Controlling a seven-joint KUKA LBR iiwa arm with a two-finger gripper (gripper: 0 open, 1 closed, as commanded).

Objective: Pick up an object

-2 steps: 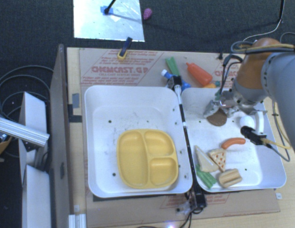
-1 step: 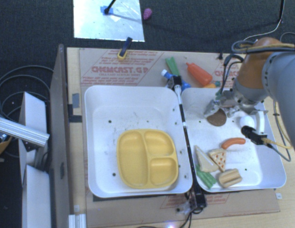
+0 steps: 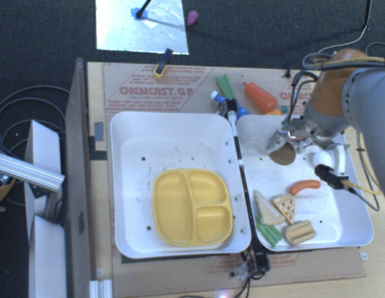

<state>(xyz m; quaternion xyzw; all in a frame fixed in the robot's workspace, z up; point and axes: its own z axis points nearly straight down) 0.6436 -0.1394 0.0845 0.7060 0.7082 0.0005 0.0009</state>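
Observation:
My gripper (image 3: 282,141) hangs low over the back left part of the right bin (image 3: 354,228). A flat brown disc (image 3: 282,156) lies right beneath and in front of it, touching or nearly touching. Further forward in that bin lie a red sausage (image 3: 304,187), a pizza slice (image 3: 284,207), a pale wedge (image 3: 266,210), a green piece (image 3: 271,234) and a tan bun (image 3: 300,231). Nothing is seen lifted off the bin floor.
The left bin (image 3: 136,160) holds a yellow divided plate (image 3: 192,207). Behind the bins on the cardboard lie an orange carrot (image 3: 259,97), a green piece (image 3: 224,85) and a blue piece (image 3: 221,98). A dark divider clip (image 3: 231,110) sits between the bins.

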